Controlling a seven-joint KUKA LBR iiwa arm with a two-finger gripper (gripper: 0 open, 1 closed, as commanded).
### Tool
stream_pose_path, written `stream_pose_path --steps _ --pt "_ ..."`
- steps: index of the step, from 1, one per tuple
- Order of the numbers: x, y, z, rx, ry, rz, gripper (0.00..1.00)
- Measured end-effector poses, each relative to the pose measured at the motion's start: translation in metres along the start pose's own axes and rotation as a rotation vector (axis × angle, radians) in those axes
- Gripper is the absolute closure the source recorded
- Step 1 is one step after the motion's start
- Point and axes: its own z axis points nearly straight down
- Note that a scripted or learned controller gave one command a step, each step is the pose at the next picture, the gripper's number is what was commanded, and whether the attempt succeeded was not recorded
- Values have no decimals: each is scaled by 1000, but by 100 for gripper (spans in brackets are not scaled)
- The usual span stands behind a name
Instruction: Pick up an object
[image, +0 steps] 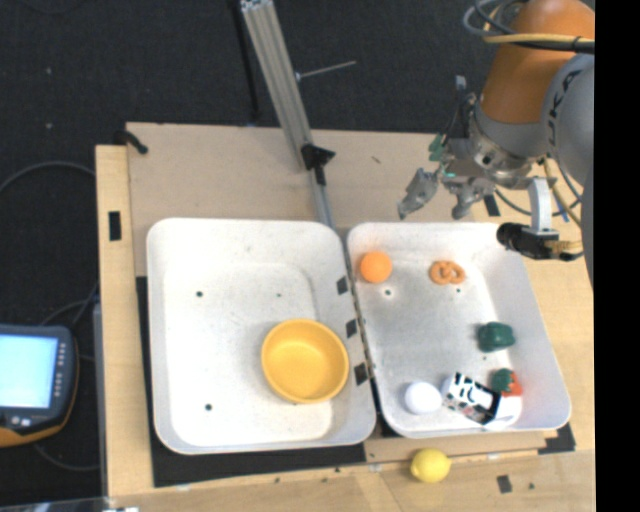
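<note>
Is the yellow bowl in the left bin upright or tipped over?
Upright. The yellow bowl sits with its open mouth facing up in the left bin, rim fully visible, nothing inside.

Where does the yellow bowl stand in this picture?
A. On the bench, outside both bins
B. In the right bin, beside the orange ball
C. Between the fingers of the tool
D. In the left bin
D: the yellow bowl sits inside the left bin, near its right wall, while the orange ball lies in the right bin.
</note>
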Motion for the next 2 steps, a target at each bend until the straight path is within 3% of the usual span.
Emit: stream_pose_path --steps 1,2 --pt "0 0 0 0 -1 0 0" --pt "-6 0 63 6 -3 5 0"
